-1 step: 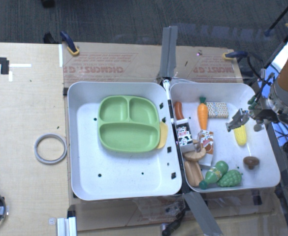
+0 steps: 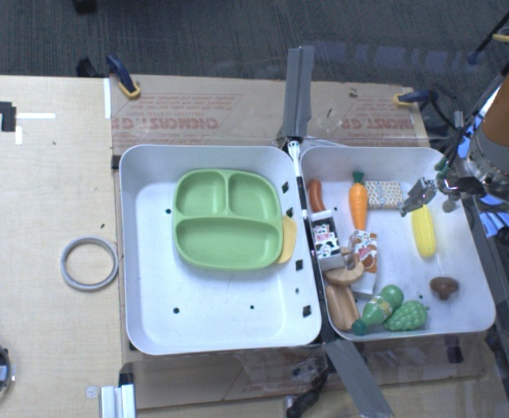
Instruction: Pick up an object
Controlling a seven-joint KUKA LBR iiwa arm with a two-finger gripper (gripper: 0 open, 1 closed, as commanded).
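Observation:
My gripper (image 2: 431,202) hangs over the right bin (image 2: 476,259), near its right wall. It stands open with nothing between its fingers, just above the top end of a yellow corn cob (image 2: 424,232) lying in the bin. An orange carrot (image 2: 358,202) and a tan cracker (image 2: 383,193) lie to the left of the gripper. A small brown lump (image 2: 444,287) sits below the corn.
The right bin also holds a hot dog (image 2: 316,195), a milk carton (image 2: 324,237), a small bottle (image 2: 364,251), wooden pieces (image 2: 341,299) and green toy vegetables (image 2: 395,309). The left bin (image 2: 150,303) carries a green divided plate (image 2: 228,219). A tape ring (image 2: 90,262) lies on the bench.

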